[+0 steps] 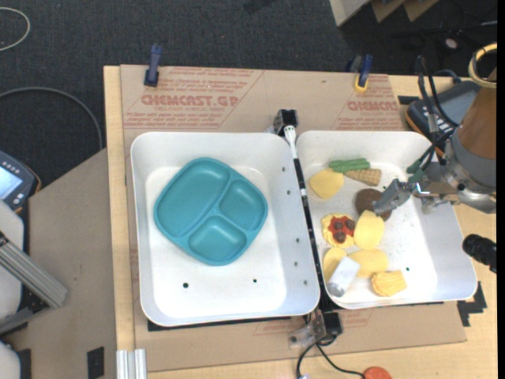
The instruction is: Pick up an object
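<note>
Cardboard-topped bench [237, 93] carried two white bins side by side. Left bin [150, 212]: one teal divided plate [210, 210]. Right bin [442, 259]: toy food, namely a green bean pod [349, 165], cone [364, 176], yellow pieces [368, 231], pizza slice [340, 228], and a brown round item [364, 200]. Gripper [387, 200] was low in the right bin, touching or just over the brown item; whether it was spread or pinched could not be told.

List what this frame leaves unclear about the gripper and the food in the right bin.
- Gripper: finger opening too small and blurred, camera view.
- Brown round piece: partly covered by the gripper; contact unclear.
- White piece: too small to identify.
- Arm: cut off at the right.
</note>
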